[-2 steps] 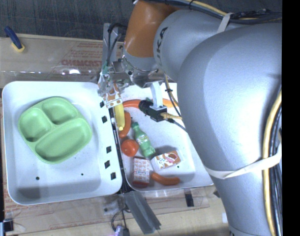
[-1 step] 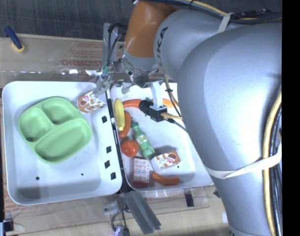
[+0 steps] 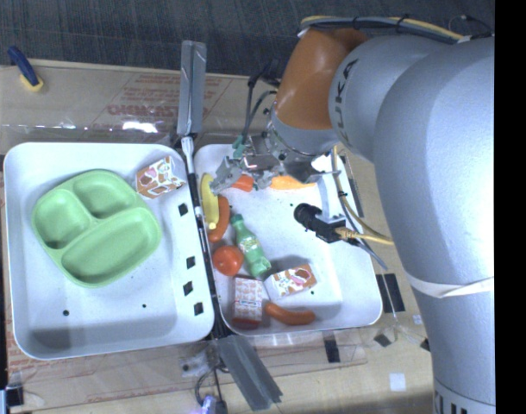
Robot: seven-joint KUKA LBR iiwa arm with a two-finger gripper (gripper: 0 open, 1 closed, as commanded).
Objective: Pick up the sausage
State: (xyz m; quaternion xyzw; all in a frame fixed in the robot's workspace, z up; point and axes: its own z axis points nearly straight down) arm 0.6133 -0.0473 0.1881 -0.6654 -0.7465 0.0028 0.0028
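1. The left bin (image 3: 21, 317) holds a green plate (image 3: 95, 225) with three compartments, and a small carton (image 3: 158, 178) lies at the bin's far right corner.
2. The right bin (image 3: 353, 304) is crowded along its left side: a banana (image 3: 208, 198), a carrot (image 3: 222, 218), a green bottle (image 3: 249, 247) and a tomato (image 3: 228, 260).
3. At its near edge lie another carton (image 3: 248, 299), the sausage (image 3: 288, 315) just right of it, and a third carton (image 3: 292, 280) just beyond the sausage.
4. The gripper (image 3: 250, 164) hangs over the bin's far left corner, well apart from the sausage; I cannot tell its state.
5. The arm (image 3: 418, 145) fills the right side above the worktop (image 3: 82, 93).
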